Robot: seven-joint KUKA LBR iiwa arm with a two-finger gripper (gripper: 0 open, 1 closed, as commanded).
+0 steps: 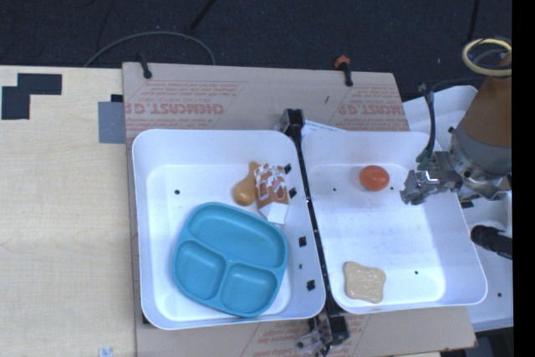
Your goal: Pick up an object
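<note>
From the camera view, two shallow white bins sit side by side on a cardboard sheet (251, 100) laid over the tabletop (58, 205), with a black divider strip (305, 213) running between them.

The left bin (155, 171) is crowded. A blue divided plate (227, 258) fills most of its floor, its lower edge close to the bin's near wall and its right edge near the divider. Just above the plate, against the right side of this bin, lies a small brown and white patterned object (269, 185) with an orange-tan piece (244, 191) touching its left side. The bare floor left over is a strip along the bin's left wall and the far side.

The right bin (468, 284) has far more open room. A red ball-like object (374, 177) rests on the far part of its floor, apart from the walls. A flat tan object (364, 282) lies near the near wall, towards the divider side. Between the two the white floor is bare.

The arm (489, 117) enters over the right bin's right edge. Its hand (415, 188) sits over the far right part of that bin, just beside the red object and to its right, not touching it. Nothing shows between the fingers, but whether they are spread or closed is too small and dark to tell.
</note>
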